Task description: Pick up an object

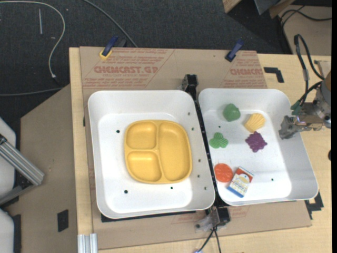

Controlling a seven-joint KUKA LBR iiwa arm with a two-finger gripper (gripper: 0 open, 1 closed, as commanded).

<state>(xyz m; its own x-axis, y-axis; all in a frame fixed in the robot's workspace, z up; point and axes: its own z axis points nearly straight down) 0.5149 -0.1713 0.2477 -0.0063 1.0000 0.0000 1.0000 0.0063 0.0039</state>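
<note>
The right bin (295,167) holds several small items: a green round piece (230,112), a yellow shell-shaped piece (255,122), a purple grape bunch (256,141), a small green clover-shaped piece (218,140), an orange-red round piece (223,172) and a little red, white and blue carton (241,182). My gripper (288,127) hangs over the bin's right rim, to the right of the yellow piece and the grapes, apart from both. I see nothing held in it.
The left bin (105,141) carries a yellow three-compartment plate (157,151). Two blue clamps (109,48) (234,50) pin the cardboard sheet at the back. Cables trail along the right edge near the arm.
</note>
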